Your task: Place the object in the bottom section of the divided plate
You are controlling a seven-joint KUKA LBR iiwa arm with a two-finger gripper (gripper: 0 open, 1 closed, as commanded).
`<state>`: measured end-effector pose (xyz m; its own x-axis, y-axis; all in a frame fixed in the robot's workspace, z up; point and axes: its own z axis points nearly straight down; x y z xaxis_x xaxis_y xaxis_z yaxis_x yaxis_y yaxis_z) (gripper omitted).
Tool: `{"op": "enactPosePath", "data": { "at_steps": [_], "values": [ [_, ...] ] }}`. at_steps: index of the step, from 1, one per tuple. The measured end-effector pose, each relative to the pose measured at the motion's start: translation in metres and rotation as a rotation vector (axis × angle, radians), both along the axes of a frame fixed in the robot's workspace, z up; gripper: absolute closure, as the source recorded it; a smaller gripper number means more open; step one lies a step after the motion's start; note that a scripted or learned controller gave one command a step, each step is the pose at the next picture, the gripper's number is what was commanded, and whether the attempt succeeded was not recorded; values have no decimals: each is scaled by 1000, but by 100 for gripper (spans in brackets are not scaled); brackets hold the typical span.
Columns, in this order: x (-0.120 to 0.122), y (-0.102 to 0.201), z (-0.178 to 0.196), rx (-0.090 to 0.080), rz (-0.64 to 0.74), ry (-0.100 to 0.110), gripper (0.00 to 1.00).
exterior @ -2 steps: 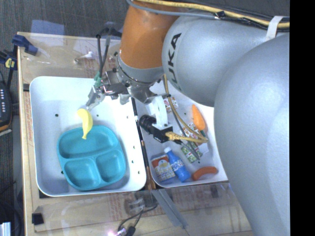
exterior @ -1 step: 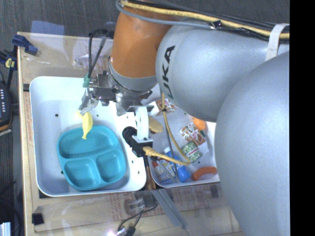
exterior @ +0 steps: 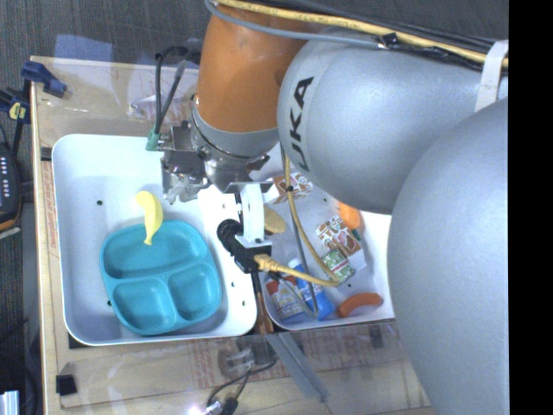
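Observation:
A blue divided plate point(exterior: 162, 282) lies in the left white bin point(exterior: 73, 232), with one wide section at the top and two smaller ones below. A yellow banana-shaped object point(exterior: 149, 215) rests over the plate's upper rim, its lower tip reaching into the wide section. My gripper point(exterior: 180, 187) hangs just up and to the right of the yellow object, under the orange band of the arm. The arm's bulk hides much of the gripper.
The right bin point(exterior: 378, 314) holds several items: an orange piece point(exterior: 349, 215), a printed packet point(exterior: 337, 247), a red-orange sausage shape point(exterior: 359, 303) and a blue package point(exterior: 313, 299). The grey arm covers the upper right. Cables run along the bins' divider point(exterior: 246, 249).

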<state>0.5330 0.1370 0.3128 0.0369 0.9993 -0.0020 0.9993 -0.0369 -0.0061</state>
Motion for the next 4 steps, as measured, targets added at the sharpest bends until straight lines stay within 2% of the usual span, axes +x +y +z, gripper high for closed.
{"op": "enactPosePath", "data": {
  "at_steps": [1,2,3,4],
  "values": [
    [32,-42,-78,-1,-12,0,100],
    [17,-41,-56,2,159,-2,100],
    [6,-22,-98,3,482,-1,100],
    [-2,-33,-76,3,735,-6,100]
  ]
}}
